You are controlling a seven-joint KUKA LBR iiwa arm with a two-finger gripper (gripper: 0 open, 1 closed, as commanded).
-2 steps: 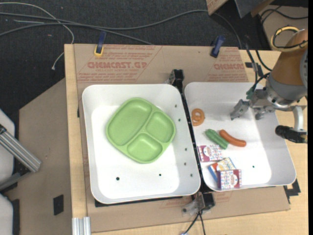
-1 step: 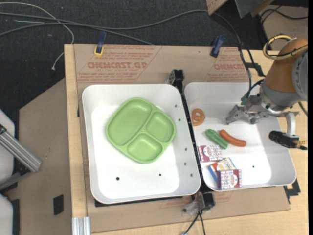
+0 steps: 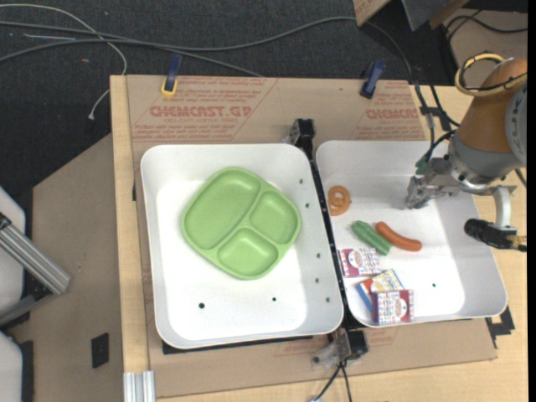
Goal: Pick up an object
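Observation:
In the right bin (image 3: 469, 296) lie a small orange ring (image 3: 338, 199), a green pickle-like piece (image 3: 369, 236), an orange sausage-like piece (image 3: 399, 237) and two small printed cartons (image 3: 362, 262) (image 3: 389, 305). My gripper (image 3: 416, 198) hangs low over the bin's back part, right of the ring and above the sausage piece. The arm with its orange band (image 3: 488, 124) comes in from the right. I see nothing between the gripper's fingers.
The left bin (image 3: 167, 291) holds a green divided plate (image 3: 241, 222). Black clips (image 3: 302, 131) join the bins at the middle seam. Cardboard (image 3: 209, 99) lies under both bins, and cables (image 3: 431, 115) run along the right bin's back edge.

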